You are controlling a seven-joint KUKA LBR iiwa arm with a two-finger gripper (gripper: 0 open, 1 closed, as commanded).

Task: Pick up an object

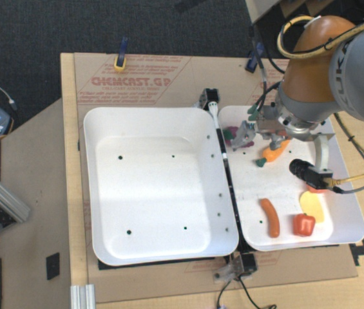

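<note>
White bins, two of them side by side on a cardboard-covered counter [72,172]. Left bin [104,134] has nothing loose in it that I can see, just a few dark dots on its floor. Right bin [355,221] carries all the candidates, which fits a pick task: everything sits within the arm's reach from the right.

Contents of the right bin: a red-orange sausage [270,217] toward the near edge, a red pepper-like piece [304,224] just beside it, a yellow piece [312,206] touching or just behind the red one, a carrot [274,152] with a green end further back, and something purplish-green [232,134] against the divider wall. Can't identify that last one.

Arm is grey with the orange band, wrist hanging over the far half of the right bin. Gripper [249,134] sits low near the divider, close to the purplish item and just beside the carrot. Can't tell how far apart its jaws are, or whether it has anything; wrist body and cabling block the view. A black part [303,170] hangs off the wrist on a cable over the bin's middle.

My read: it's lined up on the back-corner cluster. Wall proximity there looks like the main risk for a clean grasp.
</note>
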